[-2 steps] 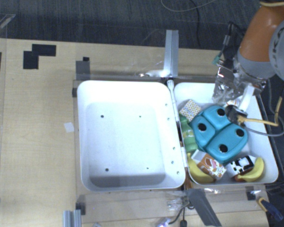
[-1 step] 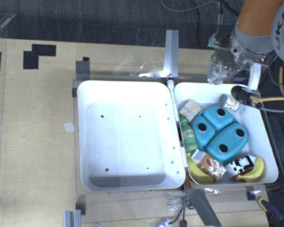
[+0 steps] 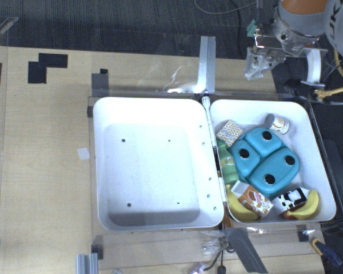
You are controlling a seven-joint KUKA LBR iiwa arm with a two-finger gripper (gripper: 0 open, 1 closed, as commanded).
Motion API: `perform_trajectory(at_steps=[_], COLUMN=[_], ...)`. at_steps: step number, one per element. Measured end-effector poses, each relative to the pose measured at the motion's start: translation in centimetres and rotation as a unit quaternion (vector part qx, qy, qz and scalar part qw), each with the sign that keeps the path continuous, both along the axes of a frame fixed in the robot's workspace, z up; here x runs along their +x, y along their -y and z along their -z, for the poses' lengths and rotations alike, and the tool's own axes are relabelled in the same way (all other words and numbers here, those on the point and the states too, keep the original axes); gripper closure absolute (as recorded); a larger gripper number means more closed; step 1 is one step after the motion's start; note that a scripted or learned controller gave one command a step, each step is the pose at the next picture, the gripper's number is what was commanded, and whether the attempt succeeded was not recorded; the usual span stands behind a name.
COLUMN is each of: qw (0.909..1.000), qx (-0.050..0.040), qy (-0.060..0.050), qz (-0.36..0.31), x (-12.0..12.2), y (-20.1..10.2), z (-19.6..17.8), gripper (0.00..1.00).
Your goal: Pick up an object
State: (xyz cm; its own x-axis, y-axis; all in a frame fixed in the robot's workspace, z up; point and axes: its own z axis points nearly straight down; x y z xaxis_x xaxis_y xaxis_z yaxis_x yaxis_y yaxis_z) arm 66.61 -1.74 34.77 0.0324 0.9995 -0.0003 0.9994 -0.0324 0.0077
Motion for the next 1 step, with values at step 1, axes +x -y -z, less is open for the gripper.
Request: perform_trajectory(at_steps=[1], qw=[0.9996], qx=[-0.0003], qy=[0.000], qz=[-0.030], x=[0.34], y=[-0.19], z=[-2.87], gripper=[1.00])
